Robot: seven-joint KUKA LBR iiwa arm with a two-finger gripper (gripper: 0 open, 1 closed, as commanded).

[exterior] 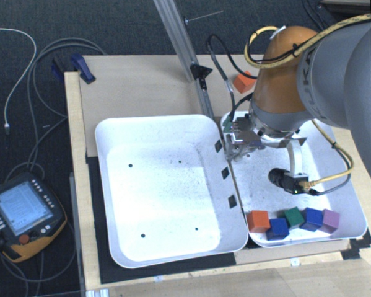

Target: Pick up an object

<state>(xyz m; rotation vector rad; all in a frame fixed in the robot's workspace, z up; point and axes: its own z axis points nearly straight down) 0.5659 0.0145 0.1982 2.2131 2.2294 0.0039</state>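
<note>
Five blocks sit at 5 o'clock in the right bin: orange block, blue block, green block, second blue block, purple block. Camera view: gripper hovers near the bin's 10 o'clock corner, well apart from them. Judged step: approach; next, travel toward 5 o'clock and descend. Finger state cannot be told, wrist hardware blurs it
</note>
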